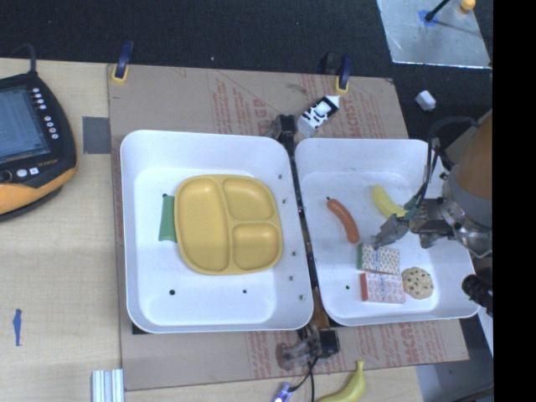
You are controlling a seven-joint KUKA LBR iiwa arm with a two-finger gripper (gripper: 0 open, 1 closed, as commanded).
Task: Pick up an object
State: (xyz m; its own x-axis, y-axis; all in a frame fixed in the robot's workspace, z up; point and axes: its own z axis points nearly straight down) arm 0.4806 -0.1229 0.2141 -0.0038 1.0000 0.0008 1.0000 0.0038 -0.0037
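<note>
You have two shallow white bins: the left bin point(142, 224) holds a yellow divided plastic tray point(226, 222); the right bin point(335, 162) holds the orange sausage-shaped toy point(342, 219). The gripper point(390, 231) hovers near it, seemingly parted and empty. Nothing is picked yet; the grasp remains.

Both white bins point(209, 312) look like smooth, slightly glossy plastic — same for the yellow divided tray point(226, 223). Underneath sits matt brown cardboard point(251, 99) on a pale wood-grain bench point(54, 291) — pretty dull finish.
</note>
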